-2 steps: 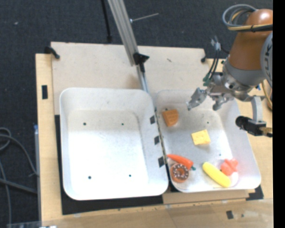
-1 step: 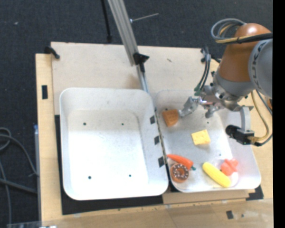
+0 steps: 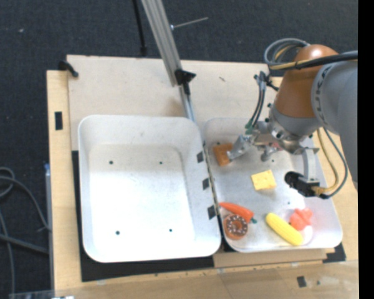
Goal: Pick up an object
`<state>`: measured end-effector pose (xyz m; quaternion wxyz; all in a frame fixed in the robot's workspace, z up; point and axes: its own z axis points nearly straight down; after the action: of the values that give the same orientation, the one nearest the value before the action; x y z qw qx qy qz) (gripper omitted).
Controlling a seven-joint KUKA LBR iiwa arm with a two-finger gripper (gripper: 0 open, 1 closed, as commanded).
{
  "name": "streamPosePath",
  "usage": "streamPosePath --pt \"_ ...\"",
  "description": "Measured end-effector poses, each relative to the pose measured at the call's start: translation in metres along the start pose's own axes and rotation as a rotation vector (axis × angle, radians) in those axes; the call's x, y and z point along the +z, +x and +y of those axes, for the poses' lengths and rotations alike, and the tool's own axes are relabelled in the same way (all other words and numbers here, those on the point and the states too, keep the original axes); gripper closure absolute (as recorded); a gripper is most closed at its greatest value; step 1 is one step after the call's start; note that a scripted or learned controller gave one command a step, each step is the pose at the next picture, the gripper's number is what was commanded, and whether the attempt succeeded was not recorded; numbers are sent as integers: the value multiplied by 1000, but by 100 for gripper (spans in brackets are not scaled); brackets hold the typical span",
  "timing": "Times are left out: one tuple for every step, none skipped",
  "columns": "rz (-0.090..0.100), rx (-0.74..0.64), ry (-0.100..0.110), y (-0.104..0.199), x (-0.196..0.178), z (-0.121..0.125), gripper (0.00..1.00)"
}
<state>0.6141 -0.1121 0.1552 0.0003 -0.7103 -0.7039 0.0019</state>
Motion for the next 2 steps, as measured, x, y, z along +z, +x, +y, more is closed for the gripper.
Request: streamPosePath --pt "2 5 -7 0 -14 2 100" --pt "2 5 -9 -3 -60 -3 100"
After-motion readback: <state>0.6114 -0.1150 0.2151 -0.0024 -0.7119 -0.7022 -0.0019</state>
